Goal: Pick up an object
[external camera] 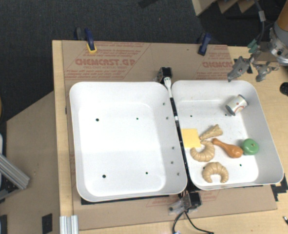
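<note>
Left bin (pixel 85 101): white, shallow, showing bare floor with four small dark dots. A black clip (pixel 165 75) sits at 12 o'clock on the seam between the two bins. Right bin (pixel 268 130): holds all the loose items, grouped toward its 6 o'clock half. Yellow square block (pixel 190 138) lies flat at 9 o'clock, near the seam. Just right of it, three tan croissant-shaped pieces: one (pixel 211 131) near centre, one (pixel 203 153) below it touching the block's lower corner, one (pixel 216 172) at 6 o'clock, apart from the others. Orange drumstick-shaped piece (pixel 227 148) lies between the upper croissants and a green round piece (pixel 250 146) at 4 o'clock; drumstick's thick end is just beside the green piece. Small white cylinder with red marking (pixel 236 105) lies on its side at 1 o'clock, well apart from the cluster. Gripper (pixel 250 69) hangs over the bin's 1 o'clock rim, fingers spread apart, nothing between them.
</note>
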Tool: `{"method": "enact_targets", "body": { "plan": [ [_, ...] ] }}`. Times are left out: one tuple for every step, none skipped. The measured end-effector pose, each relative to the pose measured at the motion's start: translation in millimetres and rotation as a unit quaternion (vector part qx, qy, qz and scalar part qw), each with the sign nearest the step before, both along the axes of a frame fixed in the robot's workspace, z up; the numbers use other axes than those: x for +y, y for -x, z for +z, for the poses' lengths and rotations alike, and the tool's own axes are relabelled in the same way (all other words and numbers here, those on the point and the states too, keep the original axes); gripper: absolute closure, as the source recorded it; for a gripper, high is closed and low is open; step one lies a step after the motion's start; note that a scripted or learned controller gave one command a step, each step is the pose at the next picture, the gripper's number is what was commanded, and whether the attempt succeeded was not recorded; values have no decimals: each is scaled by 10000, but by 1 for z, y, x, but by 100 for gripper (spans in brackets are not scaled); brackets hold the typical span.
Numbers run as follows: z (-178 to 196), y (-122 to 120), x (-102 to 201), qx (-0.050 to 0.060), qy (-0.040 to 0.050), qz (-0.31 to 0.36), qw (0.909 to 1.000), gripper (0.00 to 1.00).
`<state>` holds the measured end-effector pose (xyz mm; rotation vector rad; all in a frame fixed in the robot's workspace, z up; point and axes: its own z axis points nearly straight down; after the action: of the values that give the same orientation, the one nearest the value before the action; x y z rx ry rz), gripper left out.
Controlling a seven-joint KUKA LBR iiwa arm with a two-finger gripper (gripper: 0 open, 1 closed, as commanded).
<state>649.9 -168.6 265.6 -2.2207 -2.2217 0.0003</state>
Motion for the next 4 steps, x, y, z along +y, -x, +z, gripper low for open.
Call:
{"method": "enact_targets", "body": {
  "plan": [
    [87, 36, -17, -57, 24, -11, 10000, 0],
    [91, 35, -16, -31, 20, 3, 10000, 100],
    [237, 31, 36, -106, 18, 36, 9999, 100],
    [274, 132, 65, -28, -5, 14, 10000, 100]
  ]
}}
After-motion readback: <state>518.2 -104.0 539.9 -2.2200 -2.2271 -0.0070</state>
